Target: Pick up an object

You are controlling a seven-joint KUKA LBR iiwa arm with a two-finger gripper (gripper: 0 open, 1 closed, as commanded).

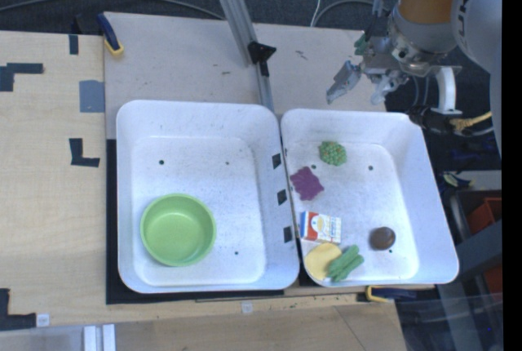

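My jaws stand open and hold nothing; my gripper (pixel 364 88) hangs above the far rim of the right bin (pixel 424 170). The green ball (pixel 332 153) lies nearest, just inside, toward the camera.

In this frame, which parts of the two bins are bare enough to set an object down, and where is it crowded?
The left bin is bare except for the green bowl at its near-left corner. In the right bin, the right half is bare above the brown ball. It is crowded along the divider: green clump, purple piece, small carton, yellow piece, green beans.
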